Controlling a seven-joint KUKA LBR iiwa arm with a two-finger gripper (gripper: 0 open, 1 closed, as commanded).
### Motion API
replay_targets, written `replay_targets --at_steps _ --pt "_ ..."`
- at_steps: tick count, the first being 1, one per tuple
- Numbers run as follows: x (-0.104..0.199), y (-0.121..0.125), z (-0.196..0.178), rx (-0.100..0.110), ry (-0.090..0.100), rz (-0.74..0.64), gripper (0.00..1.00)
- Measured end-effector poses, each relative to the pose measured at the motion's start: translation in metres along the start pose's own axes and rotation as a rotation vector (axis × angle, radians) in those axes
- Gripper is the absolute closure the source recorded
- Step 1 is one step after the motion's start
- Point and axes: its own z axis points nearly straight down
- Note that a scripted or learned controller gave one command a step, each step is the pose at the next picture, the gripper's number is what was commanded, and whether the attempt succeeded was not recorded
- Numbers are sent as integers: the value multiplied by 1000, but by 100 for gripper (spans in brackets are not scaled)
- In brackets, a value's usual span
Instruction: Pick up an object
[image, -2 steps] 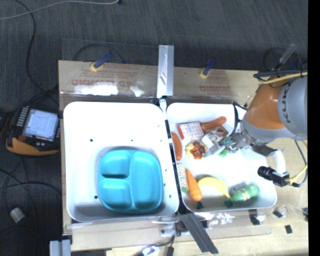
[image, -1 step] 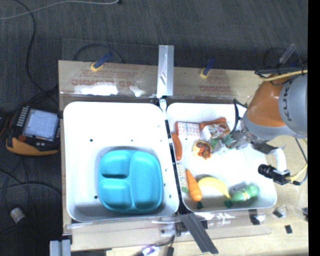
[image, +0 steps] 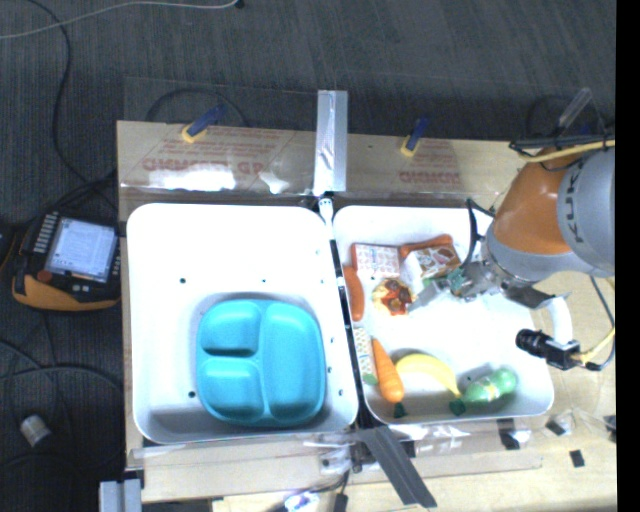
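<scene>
Packets (image: 410, 268) of snack food, one red-and-white and one with an orange edge, are heaped against the far wall of the right bin (image: 500, 325), and these are judged the likeliest target, since the gripper (image: 462, 281) is lowered just beside their right edge. Whether its fingers are parted or closed cannot be told, and nothing is seen held between them. A red sausage-like piece (image: 354, 292) is laid along the left wall, while a carrot (image: 386, 371), a banana (image: 428, 372) and a green vegetable (image: 490, 385) are lined up along the near wall. A teal divided tray (image: 262, 362) is set toward the near side of the left bin (image: 170, 260). For a sound grasp, one packet should be singled out, the fingers centred over its edge, and the lift made straight up so that the neighbouring packet is not dragged.
</scene>
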Motion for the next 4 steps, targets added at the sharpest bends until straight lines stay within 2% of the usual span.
replay_targets --at_steps 1,2,3,4 --pt "-45 55 11 3 -2 -16 0" --pt "-54 24 11 -3 2 -92 0" --pt "-60 76 15 25 1 -345 0" --pt "-51 76 17 67 12 41 0"
